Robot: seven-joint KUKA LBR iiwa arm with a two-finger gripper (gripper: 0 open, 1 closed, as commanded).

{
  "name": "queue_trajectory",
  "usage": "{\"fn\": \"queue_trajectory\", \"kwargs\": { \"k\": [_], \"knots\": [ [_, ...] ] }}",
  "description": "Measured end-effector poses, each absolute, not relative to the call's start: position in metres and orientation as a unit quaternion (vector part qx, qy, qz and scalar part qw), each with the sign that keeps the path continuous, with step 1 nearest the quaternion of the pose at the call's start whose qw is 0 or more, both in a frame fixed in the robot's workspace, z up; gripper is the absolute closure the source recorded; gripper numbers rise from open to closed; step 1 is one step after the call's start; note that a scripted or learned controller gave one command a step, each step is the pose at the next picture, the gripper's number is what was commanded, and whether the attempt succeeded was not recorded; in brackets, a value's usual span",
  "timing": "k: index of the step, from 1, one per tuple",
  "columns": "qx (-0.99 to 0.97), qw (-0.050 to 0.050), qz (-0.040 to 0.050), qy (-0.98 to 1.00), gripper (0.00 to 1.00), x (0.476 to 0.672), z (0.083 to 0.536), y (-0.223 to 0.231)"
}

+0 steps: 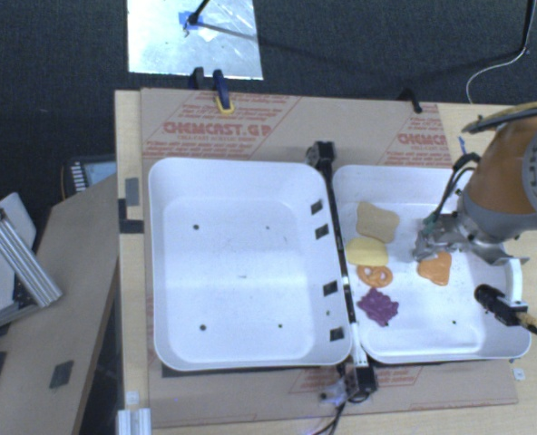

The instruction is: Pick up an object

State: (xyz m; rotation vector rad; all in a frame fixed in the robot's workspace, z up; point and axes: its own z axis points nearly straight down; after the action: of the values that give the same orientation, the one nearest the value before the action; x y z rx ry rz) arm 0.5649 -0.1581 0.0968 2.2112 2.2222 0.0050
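Note:
The right bin (405,181) holds a tan block (377,218), a yellow piece (366,249), an orange ring-shaped piece (374,275), a purple cluster (378,306) and an orange piece (435,268). My gripper (431,242) hangs low over the bin's right half, just above and touching the upper edge of the orange piece. The arm's grey wrist and orange band (509,166) cover the bin's far right side.
The left bin (169,188) lies beside the right one, parted by a ridge with black clips (327,234). A black fitting (497,304) sits at the right bin's right rim. Cardboard underlies both bins.

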Motion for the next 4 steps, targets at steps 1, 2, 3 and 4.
{"fn": "queue_trajectory", "kwargs": {
  "k": [1,2,3,4],
  "knots": [
    [0.704,0.003,0.0025,0.710,1.00,0.537,0.258,-0.112],
    [0.703,0.005,0.0050,0.711,1.00,0.549,0.368,-0.050],
    [0.702,0.000,0.0025,0.712,1.00,0.508,0.388,0.045],
    [0.703,0.003,0.0062,0.711,1.00,0.486,0.493,0.088]
  ]
}}
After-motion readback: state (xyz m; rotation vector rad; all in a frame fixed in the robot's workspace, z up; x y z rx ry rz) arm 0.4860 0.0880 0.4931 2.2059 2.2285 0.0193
